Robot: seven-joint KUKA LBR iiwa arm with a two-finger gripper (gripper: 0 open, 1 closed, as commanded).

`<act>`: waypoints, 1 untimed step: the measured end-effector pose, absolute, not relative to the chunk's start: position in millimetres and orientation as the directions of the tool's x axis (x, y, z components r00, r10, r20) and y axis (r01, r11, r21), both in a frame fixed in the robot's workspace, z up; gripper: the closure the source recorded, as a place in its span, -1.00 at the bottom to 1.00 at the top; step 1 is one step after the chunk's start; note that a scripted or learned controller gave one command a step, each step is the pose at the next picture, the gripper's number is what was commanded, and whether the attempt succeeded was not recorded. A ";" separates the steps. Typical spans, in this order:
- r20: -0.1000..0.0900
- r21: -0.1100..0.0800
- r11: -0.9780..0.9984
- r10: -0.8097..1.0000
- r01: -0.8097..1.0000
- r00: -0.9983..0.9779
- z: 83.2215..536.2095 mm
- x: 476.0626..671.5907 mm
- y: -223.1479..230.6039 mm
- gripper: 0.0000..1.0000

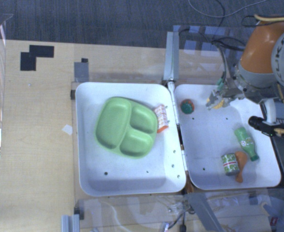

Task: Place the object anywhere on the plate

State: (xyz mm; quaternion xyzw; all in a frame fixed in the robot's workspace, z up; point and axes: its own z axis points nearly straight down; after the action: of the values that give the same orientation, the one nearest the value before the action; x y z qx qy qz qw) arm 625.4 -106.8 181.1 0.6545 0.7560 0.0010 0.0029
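Over the right bin [272,175], near its far edge, you can see the gripper [221,99] hanging from the grey and orange arm [262,52]. Whether its fingers are apart or together you cannot tell at this size; nothing shows between them, and they seem to sit just above the bin floor, with the small green and red ball [187,106] near them on the side toward the left bin [83,168].

Which object the task means is not given, so judge each candidate. That ball looks light and round, likely to roll away, so close on it across its middle. The green bottle [246,143] lies on its side, probably hard smooth plastic and slippery; take it across the body, not along the length. The small can [230,163] touches an orange piece [240,167] beside it, so a clean grip there is harder. All look light and none fragile.

Your target, the green divided plate [126,126], rests in the left bin, with a small red and white packet [161,118] touching its rim on the side nearest the right bin.
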 end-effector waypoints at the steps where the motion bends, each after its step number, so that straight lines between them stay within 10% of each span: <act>1: -0.002 0.005 0.353 0.936 0.936 -0.353 185.8 599.3 -59.5 1.00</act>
State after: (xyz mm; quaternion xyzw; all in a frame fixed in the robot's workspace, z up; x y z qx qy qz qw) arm 599.3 -59.5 185.8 0.5688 0.8225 0.0015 0.0020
